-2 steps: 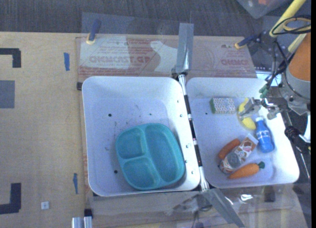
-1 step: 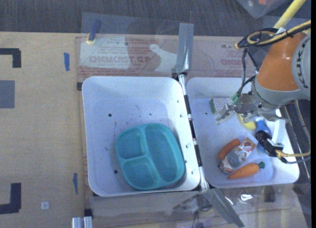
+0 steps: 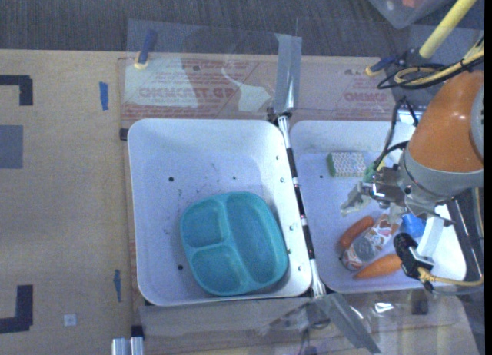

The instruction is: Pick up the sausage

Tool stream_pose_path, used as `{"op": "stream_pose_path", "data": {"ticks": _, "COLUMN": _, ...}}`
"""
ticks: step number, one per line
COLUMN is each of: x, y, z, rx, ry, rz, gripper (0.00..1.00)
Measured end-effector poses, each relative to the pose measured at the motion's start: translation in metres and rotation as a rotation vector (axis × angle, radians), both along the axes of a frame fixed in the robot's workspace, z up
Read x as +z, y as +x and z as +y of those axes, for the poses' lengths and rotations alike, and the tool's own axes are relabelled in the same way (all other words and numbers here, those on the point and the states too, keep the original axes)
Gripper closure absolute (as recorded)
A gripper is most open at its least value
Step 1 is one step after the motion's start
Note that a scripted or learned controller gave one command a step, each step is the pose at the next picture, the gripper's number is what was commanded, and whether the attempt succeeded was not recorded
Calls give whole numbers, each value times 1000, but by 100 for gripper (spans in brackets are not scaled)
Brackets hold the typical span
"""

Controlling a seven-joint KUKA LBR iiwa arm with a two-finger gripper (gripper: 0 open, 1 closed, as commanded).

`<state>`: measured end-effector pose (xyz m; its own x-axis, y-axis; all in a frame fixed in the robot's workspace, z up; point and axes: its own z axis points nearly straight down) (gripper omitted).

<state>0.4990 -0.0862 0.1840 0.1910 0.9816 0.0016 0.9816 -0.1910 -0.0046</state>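
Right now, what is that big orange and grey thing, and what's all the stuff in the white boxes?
That orange and grey thing is a robot arm. A camera fixed above the bench looks down at it at a slant. The arm reaches in from the right, and at its end is a gripper, like a hand with two fingers. It hangs over the right bin. I can't tell if its fingers are open or shut.

In the right bin lie a sausage, a carrot, a crumpled wrapper between them and a small green box. The left bin holds a teal lunch tray with three sections. The robot is meant to pick up the sausage.
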Motion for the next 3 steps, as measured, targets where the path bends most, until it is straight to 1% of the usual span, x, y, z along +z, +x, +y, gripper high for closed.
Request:
{"op": "stream_pose_path", "data": {"ticks": 1, "x": 24, "y": -19, "z": 5, "rx": 485, "ry": 0, "rz": -3, "gripper": 0}}
{"op": "stream_pose_path", "data": {"ticks": 2, "x": 33, "y": -18, "z": 4, "rx": 482, "ry": -2, "rz": -7, "gripper": 100}}
{"op": "stream_pose_path", "data": {"ticks": 3, "x": 0, "y": -20, "z": 17, "rx": 43, "ry": 0, "rz": 0, "gripper": 100}}
